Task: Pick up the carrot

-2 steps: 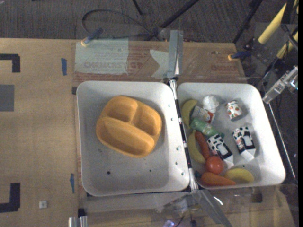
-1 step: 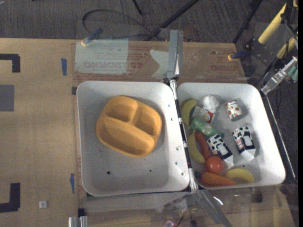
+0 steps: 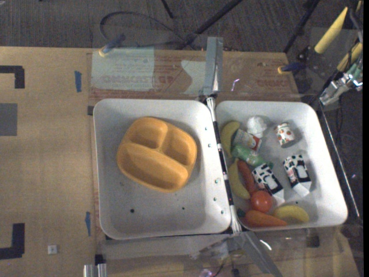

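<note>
1. The carrot (image 3: 264,219) lies at the near edge of the right bin (image 3: 330,154), touching a tomato (image 3: 261,201); a grasp could catch the tomato instead.
2. The bin wall just beside it may block a finger.
3. The tool (image 3: 345,85) sits at the far right; its opening cannot be told.

The gripper (image 3: 346,84) is cut off by the right edge; finger state cannot be determined. The carrot (image 3: 264,219) is partly overlapped by the tomato (image 3: 261,201).
</note>
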`<state>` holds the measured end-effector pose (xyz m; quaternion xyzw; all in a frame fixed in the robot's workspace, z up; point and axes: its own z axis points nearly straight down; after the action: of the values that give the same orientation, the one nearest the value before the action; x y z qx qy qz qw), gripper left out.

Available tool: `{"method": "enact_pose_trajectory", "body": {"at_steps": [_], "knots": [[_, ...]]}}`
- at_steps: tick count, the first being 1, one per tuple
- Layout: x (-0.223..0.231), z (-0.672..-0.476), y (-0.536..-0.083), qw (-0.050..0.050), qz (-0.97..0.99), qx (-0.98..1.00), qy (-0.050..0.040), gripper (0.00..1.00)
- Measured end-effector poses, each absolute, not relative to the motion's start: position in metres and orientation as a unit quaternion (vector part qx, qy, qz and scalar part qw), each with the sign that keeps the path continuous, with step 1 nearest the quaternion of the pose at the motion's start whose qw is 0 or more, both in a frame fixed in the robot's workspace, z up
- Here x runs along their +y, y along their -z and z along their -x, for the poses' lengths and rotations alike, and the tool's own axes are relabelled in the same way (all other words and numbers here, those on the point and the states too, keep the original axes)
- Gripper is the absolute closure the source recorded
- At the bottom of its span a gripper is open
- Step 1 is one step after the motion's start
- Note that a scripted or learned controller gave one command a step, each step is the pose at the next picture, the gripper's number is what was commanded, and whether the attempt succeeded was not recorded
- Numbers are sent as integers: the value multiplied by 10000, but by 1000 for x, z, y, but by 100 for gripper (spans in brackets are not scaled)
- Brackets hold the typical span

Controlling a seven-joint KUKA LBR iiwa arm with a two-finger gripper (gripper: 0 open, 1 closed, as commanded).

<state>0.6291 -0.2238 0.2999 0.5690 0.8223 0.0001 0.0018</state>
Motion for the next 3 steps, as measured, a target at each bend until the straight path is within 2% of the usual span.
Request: {"method": "enact_pose_trajectory", "body": {"at_steps": [1,2,3], "knots": [[-222,-597,-297,-15,-5253,8509,1,100],[-223,-668,-286,12,-6028,7979,1,100],[-221,-669,-268,-14,-4885,8725,2,100]]}}
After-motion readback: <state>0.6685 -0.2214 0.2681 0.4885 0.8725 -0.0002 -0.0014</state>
